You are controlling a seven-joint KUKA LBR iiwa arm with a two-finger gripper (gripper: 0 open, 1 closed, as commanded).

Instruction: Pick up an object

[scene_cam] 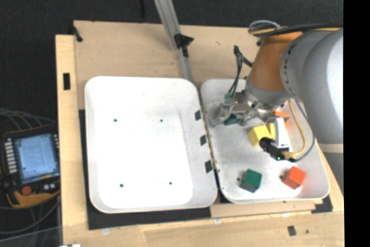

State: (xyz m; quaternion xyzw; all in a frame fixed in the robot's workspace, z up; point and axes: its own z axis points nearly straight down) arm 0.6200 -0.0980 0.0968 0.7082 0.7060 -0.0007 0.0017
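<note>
Two bins: a pair of shallow white trays sat side by side on the wooden bench (144, 37), the left bin (139, 142) holding nothing visible, the right bin (231, 194) holding the objects.
Arm: the grey KUKA arm (315, 81), its orange band (269, 63) showing above the wrist, reached in from the right and hung over the upper part of the right bin.
Gripper: the gripper (222, 114) pointed toward the right bin's left wall, near the seam between the bins; whether its fingers were spread or pressed together could not be told, and nothing could be seen between them.
Yellow block: a yellow block (260, 135) lay in the right bin, just below the wrist.
Green block: a dark green block (250, 180) rested near the bin's front edge, apart from the gripper.
Orange block: an orange block (293, 177) sat to the right of the green one, toward the front right corner.
Pendant: a handheld control pendant (32, 160) with a lit screen lay off the bench at far left.
Pole: a metal pole (165, 6) slanted down to the bench behind the bins.
</note>
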